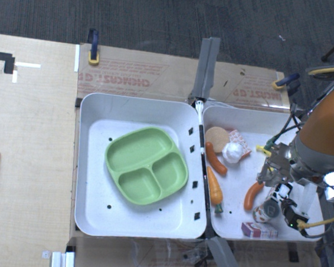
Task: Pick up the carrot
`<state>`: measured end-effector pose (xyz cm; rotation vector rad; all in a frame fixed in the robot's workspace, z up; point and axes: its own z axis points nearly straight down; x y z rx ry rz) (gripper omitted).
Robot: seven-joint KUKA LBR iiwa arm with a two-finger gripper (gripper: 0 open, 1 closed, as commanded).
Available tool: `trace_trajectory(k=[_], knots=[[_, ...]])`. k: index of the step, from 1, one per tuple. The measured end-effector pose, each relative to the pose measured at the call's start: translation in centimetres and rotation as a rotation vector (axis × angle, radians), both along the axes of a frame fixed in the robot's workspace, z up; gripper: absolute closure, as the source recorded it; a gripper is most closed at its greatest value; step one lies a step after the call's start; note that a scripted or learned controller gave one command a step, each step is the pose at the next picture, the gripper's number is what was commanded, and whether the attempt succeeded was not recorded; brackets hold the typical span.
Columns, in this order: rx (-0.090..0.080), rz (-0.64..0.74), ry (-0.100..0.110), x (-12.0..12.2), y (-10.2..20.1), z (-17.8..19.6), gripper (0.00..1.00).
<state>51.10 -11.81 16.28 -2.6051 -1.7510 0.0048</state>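
The carrot (214, 187) is orange with a small green stub at its near end. It lies along the left wall of the right bin (316, 214), close to the divider. My gripper (271, 175) hangs over the middle of that bin, well to the right of the carrot. It is just above the upper tip of a short orange-red piece (253, 196). Nothing shows between the gripper and the carrot.
A reddish sausage (216, 159), a tan round slice (216, 135) and a white bulb (233, 152) sit at the right bin's back left. A round grey item (263, 212) and a pink box (259, 230) lie near its front. The left bin (94, 152) holds a green divided plate (129, 147).
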Motion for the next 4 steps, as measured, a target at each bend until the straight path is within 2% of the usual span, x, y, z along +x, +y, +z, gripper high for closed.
trace_trajectory(k=[1,2,3,4], knots=[[-0.001,-0.154,0.000,-2.1,5.4,2.8,1.00],[-0.004,-0.569,0.001,-3.4,8.8,3.2,1.00],[-0.003,-0.299,0.002,-3.4,9.8,2.7,1.00],[-0.003,-0.160,-0.001,-3.3,2.5,15.3,1.00]])
